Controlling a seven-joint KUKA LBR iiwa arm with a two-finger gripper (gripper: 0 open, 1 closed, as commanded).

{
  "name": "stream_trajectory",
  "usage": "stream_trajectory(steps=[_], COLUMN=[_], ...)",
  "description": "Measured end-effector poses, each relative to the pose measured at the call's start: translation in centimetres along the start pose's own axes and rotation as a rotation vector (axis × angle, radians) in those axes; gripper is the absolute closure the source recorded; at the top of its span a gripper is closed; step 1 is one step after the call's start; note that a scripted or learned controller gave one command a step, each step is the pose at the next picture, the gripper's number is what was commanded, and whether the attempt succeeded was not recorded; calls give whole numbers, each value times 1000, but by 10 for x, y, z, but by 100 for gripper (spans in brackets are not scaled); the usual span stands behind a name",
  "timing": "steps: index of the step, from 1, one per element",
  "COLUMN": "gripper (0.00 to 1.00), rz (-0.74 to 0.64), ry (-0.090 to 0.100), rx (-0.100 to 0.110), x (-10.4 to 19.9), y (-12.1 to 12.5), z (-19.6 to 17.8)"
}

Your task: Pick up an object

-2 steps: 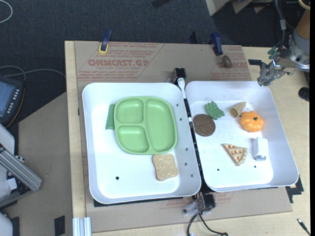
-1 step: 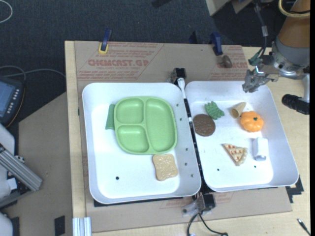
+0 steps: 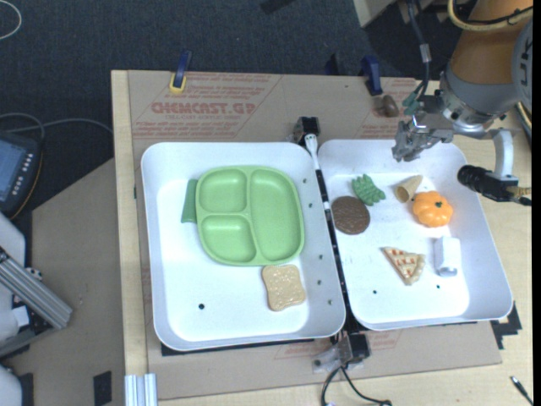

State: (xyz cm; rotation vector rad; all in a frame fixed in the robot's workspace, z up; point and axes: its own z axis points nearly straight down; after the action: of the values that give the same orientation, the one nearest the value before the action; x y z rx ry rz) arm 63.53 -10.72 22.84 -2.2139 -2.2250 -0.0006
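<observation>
Cardboard-topped counter [image 3: 254,100], two bins; tool [image 3: 410,146] hovers, nothing visibly held, finger spread unclear. Orange pumpkin [image 3: 432,209] looks light, rigid, slick; grip its sides.

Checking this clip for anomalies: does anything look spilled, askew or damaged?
Nothing stands out. The green tray and toast lie flat in the left bin; the right bin's toy foods are scattered but intact. The gripper hovers at its far edge.
</observation>
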Motion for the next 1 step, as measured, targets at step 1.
stream_trajectory(steps=[1], gripper=[100], rz=[-1], ry=[1], rx=[2], x=[59], y=[-7], z=[10])
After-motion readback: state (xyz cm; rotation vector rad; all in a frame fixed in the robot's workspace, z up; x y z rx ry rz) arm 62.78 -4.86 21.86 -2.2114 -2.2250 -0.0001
